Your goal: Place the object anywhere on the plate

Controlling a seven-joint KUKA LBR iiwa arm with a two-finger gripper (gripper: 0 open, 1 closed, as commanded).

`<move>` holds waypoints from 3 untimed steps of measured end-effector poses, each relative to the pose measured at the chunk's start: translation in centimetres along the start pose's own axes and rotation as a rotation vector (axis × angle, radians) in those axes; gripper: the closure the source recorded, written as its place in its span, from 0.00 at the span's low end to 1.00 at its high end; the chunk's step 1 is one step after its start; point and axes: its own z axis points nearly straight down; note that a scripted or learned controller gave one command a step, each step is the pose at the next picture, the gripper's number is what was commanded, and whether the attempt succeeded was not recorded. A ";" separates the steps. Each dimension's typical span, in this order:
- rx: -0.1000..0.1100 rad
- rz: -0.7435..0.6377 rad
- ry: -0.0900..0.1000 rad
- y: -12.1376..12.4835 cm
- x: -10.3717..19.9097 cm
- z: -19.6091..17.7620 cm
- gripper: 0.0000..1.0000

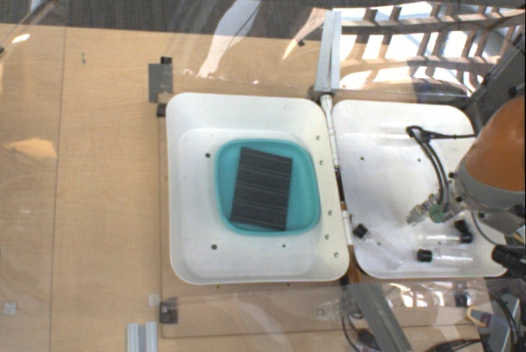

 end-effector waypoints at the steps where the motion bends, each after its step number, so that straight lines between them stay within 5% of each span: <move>1: 0.000 0.000 0.000 0.0 0.0 0.0 0.00; 2: -0.001 0.018 0.003 2.9 5.8 1.3 0.00; 3: 0.005 0.044 0.006 2.9 5.0 -24.8 0.00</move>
